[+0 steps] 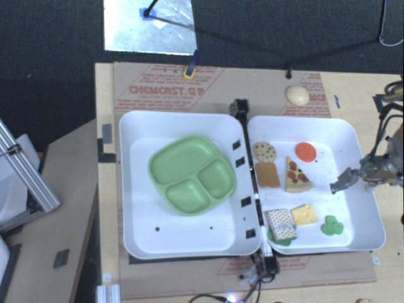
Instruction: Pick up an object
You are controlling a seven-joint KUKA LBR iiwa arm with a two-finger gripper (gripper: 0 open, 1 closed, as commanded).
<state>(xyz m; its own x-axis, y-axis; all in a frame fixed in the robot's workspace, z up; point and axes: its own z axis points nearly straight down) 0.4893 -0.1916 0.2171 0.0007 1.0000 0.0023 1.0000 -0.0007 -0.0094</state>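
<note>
From the overhead camera, the gripper reaches in over the right bin from its right side, hovering with nothing between its fingers; whether they are parted or closed I cannot tell. The candidates lie in that bin: a pizza slice nearest, with a red disc, a cookie, a toast slice, a cheese wedge and a green piece around it. A good pick probably means centring above one isolated item, descending straight, and avoiding neighbours; the green tray in the left bin seems harder.
</note>
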